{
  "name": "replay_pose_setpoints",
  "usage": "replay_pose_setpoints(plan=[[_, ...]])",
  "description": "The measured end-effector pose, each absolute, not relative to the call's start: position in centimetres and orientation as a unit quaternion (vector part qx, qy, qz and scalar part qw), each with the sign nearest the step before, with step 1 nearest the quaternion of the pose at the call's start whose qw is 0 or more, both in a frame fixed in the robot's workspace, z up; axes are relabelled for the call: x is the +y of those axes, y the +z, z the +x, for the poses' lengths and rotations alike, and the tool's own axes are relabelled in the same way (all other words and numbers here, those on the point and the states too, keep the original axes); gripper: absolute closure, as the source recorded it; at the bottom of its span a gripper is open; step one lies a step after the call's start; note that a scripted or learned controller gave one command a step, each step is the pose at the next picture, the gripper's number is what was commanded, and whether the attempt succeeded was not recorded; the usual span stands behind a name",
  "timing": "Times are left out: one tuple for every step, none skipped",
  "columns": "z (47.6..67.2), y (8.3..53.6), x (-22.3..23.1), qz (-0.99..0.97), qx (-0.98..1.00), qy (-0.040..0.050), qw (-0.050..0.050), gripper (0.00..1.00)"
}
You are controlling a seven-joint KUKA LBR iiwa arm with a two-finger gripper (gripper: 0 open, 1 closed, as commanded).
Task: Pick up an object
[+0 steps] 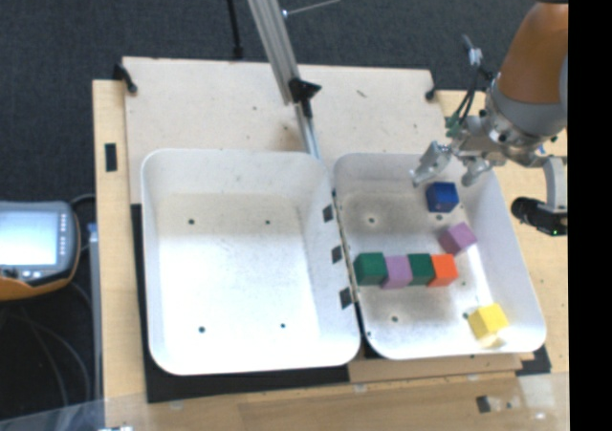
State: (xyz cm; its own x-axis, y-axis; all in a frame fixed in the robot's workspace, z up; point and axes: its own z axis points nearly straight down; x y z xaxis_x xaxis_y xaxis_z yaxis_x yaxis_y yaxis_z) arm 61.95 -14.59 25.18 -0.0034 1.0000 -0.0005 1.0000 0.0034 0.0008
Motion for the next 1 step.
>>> replay_pose_setpoints(plan=[[61.95, 25.18, -14.59, 0.706, 0.708, 0.0001, 0.000, 0.00]])
